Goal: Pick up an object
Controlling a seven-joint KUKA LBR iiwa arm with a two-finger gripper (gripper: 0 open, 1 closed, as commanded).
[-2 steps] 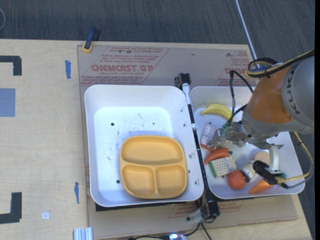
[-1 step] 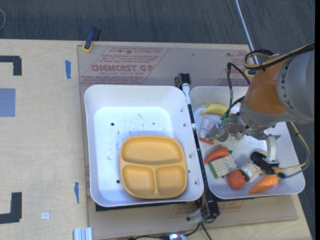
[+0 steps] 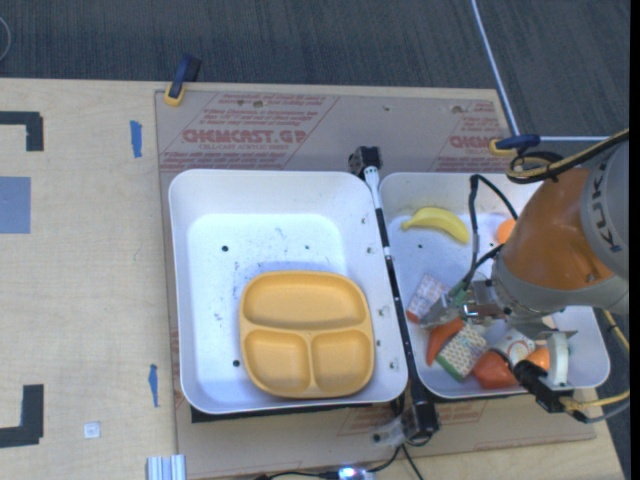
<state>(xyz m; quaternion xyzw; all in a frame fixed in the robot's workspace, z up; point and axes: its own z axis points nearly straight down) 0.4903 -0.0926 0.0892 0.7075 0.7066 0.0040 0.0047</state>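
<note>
A jumble of small objects (image 3: 470,353) crowds the near half of the right bin (image 3: 592,368), and the arm's gripper (image 3: 470,308) hangs low directly over it. Nearest the fingertips lie a small clear packet with pink and white markings (image 3: 428,293), an orange carrot-shaped piece (image 3: 440,338) just below it, and a speckled block with a green edge (image 3: 460,353) touching the carrot's right side. A red-orange rounded item (image 3: 492,370) sits against the bin's near wall, with a pale piece (image 3: 520,350) beside it. A yellow banana (image 3: 438,222) lies apart from the pile, toward the bin's far-left corner, and an orange object (image 3: 506,230) peeks out from behind the arm near the far wall.

Whether the gripper is grasping anything is hard to judge: its dark metal tips are lost among the clutter, and no item can be seen clearly between them.

The grey arm with its orange band (image 3: 560,233) enters over the right bin's right rim, trailing black cables (image 3: 485,193). In the left bin (image 3: 200,218), a yellow three-compartment tray (image 3: 305,331) rests flat toward the near-right corner, close to the wall shared with its neighbour. Both bins stand on a cardboard sheet (image 3: 250,128) atop the light wooden bench (image 3: 80,268).
</note>
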